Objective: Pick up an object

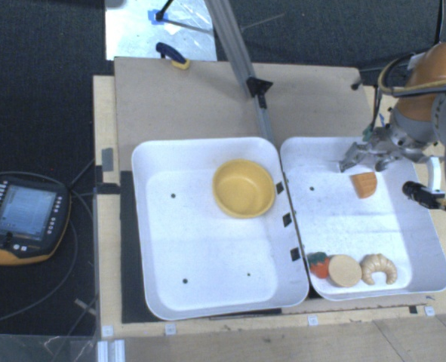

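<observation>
The gripper (pixel 364 155) hovers over the right bin (pixel 321 202), just above an orange block (pixel 364 185); I cannot tell its state; a yellow bowl (pixel 243 188) sits in the left bin (pixel 170 240).

The grey arm (pixel 434 89) enters from the upper right of the frame, its orange band uppermost and its wrist bent down and leftward. The gripper (pixel 367 157) points toward the frame's centre, fingers spread apart.
</observation>
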You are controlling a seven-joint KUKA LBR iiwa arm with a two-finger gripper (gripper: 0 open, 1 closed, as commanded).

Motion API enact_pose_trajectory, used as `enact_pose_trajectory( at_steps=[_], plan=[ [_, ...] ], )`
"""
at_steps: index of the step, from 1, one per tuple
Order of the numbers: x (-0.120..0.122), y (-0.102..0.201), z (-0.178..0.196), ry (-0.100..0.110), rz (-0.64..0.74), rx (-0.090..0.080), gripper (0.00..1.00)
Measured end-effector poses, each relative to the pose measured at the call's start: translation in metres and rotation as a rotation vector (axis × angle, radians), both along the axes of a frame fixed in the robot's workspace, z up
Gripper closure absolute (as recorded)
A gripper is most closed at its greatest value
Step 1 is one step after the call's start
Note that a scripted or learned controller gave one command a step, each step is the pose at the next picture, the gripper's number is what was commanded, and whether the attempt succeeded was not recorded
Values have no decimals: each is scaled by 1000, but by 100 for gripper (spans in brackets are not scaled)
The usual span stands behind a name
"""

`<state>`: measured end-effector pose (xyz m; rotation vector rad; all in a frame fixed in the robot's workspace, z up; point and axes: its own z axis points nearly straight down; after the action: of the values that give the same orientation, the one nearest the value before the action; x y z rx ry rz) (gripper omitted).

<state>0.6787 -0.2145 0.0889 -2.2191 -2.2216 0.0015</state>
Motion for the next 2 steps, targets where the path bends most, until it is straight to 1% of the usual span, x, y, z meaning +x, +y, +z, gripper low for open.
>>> enact_pose_trajectory(
  at_steps=[1,2],
  plan=[
    [2,0,13,-5,1,-2,100],
    [-5,6,68,-8,0,-2,100]
  ],
)
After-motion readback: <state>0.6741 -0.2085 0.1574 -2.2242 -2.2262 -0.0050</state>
